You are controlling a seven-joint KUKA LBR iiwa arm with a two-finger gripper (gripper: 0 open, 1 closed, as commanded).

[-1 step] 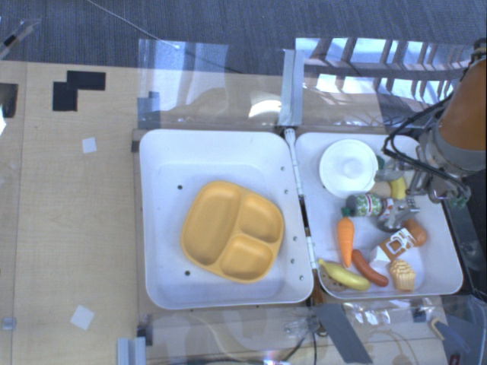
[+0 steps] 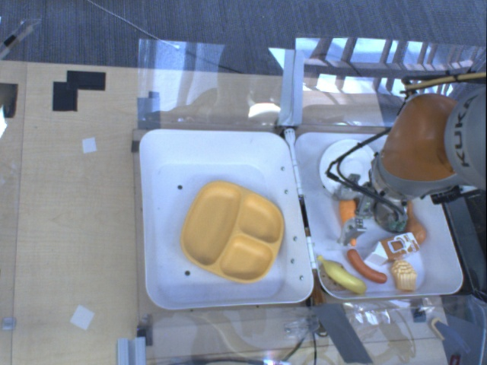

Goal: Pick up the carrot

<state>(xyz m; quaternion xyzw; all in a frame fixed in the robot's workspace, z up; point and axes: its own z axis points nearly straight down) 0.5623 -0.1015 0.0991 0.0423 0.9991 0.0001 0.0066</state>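
While the arm [image 2: 426,147] hangs low over the right bin [image 2: 453,276], you are at the reach-and-grasp step: the gripper [image 2: 356,220] sits right at the carrot [image 2: 347,211], which lies in the middle of that bin, its orange body showing just left of the wrist hardware. You cannot tell from this slanted view whether the fingers are spread or pressed together, nor whether the carrot lies between them, so treat the grasp as not yet proven. Around it lie a banana [image 2: 342,275] near the bin's front left corner, a sausage [image 2: 367,266] just right of the banana, a small corn-like piece [image 2: 405,274] at the front, and a white plate [image 2: 342,166] toward the back. The left bin [image 2: 160,204] holds a yellow divided tray [image 2: 232,230], well apart from the work. Your next move, as I judge it, calls for a firm squeeze across the carrot's narrow width, then a straight lift, watching that it rises with the gripper and that the sausage nearby is not dragged along.
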